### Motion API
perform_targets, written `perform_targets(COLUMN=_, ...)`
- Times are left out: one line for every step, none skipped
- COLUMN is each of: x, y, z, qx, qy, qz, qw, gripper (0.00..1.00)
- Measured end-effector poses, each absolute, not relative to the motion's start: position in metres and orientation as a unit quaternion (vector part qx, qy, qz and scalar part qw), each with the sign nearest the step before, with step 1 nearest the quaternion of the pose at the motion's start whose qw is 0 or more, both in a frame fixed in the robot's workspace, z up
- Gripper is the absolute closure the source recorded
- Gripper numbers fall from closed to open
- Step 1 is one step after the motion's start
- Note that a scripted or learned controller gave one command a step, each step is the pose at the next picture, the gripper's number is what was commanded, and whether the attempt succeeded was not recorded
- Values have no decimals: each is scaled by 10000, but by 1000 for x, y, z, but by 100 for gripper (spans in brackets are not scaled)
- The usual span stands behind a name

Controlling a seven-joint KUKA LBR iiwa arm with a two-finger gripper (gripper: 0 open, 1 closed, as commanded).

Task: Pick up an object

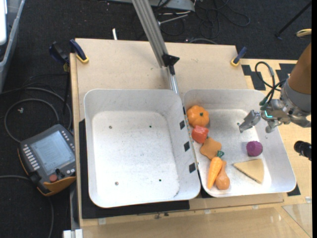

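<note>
— Purple, round, small: looks like the likeliest pick. Purple ball [254, 148] sits on the floor of the right bin [285, 182], apart from everything else in there.

— Agreed on the isolation. Gripper [259, 121] hangs just above and up-bench of that ball, fingers spread apart, nothing between them. Probably held clear like that to leave room for a straight drop.

— And the rest, measured from the ball?

— Pale yellow wedge [251, 171] just below it, near but not touching. Well to its left, a crowded column along the bin's inner wall: orange pumpkin [198, 116] at the top, red piece [200, 133] touching under it, tan flat piece [211, 147] next, then carrot [215, 169] leaning against an orange pear-shaped piece [223, 179] at the bottom.

— Reason for leaving that column alone?

— Packed tight, pieces touching; hard to slip fingers around one without nudging a neighbour. Ball stands free, so easier to straddle, though likely to roll if clipped off-centre.

— Left bin [99, 133]?

— Far to the ball's left, past the divider; just a speckled white floor. No bearing on the grasp.

— Progress?

— Nothing lifted yet. Seems an approach stage: needs a short shift toward the ball, a descent, then closing.
</note>
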State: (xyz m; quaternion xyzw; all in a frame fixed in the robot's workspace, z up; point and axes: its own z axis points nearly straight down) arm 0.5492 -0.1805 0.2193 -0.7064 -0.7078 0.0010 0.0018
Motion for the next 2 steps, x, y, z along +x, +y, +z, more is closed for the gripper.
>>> perform_targets(x=550, y=-181, z=221, qx=-7067, qy=-7075, qz=0, qw=0, gripper=0)
perform_targets(x=552, y=-176, z=158, qx=-7072, qy=-7070, qz=17, qw=28, gripper=0)
